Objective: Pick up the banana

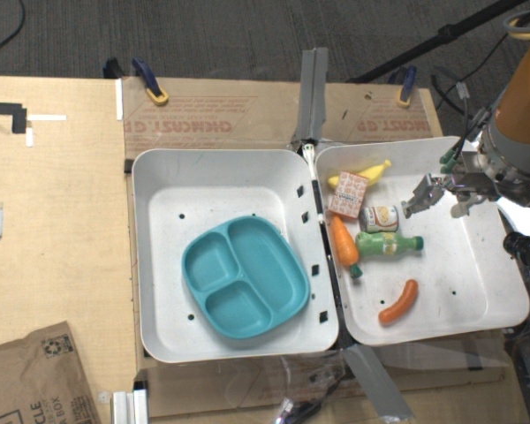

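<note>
The gripper (421, 197) hangs over the right bin (477, 281), reaching in from the right with its tip toward the bin's middle. Its fingers read as a small grey tangle against the white floor, and I cannot tell how far apart the jaws stand; nothing shows between them.

The banana (371, 171) lies left of the jaws and a little toward the bin's far wall, near but apart from them. Only its yellow end and part of its body show, the rest sits behind the box (347, 194), a small pink and yellow carton that leans against it just left of the jaws.

Below and left of the jaws stands a small can (382, 218), close to the fingertips yet not touching. Just under it lies the green bottle (389, 245) on its side, neck toward the right. The carrot (343, 242) lies further left, by the bin's left wall, touching the bottle's base. The sausage (398, 301) rests well below the jaws, alone on the bin floor.

Far left of the jaws, in the left bin (159, 237), sits a teal plate (245, 276) with three compartments
</note>
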Available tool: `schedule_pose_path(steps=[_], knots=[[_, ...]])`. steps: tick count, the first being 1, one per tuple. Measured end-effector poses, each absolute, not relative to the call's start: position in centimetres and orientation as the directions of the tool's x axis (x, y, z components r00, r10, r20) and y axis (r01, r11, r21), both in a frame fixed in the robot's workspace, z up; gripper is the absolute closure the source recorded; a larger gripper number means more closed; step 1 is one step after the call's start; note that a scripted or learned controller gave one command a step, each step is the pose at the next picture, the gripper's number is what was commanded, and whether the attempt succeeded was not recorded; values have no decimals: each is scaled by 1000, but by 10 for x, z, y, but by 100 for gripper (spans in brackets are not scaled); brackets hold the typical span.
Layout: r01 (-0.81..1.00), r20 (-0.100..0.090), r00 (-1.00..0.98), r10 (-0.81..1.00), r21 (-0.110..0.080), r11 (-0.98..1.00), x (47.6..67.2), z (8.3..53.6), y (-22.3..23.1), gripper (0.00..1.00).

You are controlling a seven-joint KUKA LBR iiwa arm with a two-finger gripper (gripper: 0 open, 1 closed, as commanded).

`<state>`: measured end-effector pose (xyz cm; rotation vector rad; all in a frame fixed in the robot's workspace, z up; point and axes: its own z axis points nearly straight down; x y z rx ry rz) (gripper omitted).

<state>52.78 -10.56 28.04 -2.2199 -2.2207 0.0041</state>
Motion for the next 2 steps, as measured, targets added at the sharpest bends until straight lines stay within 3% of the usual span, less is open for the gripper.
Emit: schedule_pose_path(steps=[1, 2], knots=[[998, -1, 58, 998, -2, -58, 603, 211, -113, 0], [1000, 0, -3, 1000, 3, 3, 655, 127, -103, 0]])
